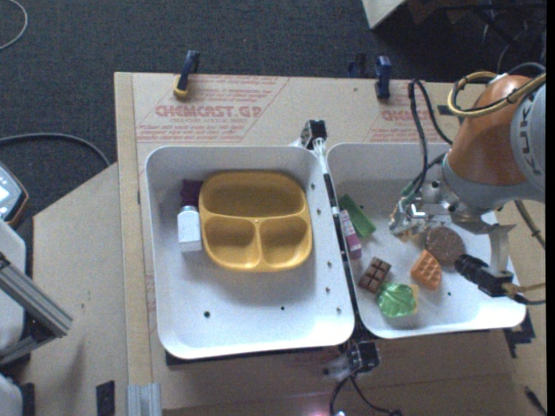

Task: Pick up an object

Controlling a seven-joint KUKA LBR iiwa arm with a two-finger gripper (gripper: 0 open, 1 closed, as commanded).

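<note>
Camera view | jaws (408,219) low over right bin (486,315) | grip unclear

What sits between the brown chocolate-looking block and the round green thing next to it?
Nothing: in the camera view, bare white bin floor separates the brown block from the green thing.

Grey arm with orange band reaching in from the worktop's right edge, wrist bent downward, gripper (408,217) low, near the right side
</note>
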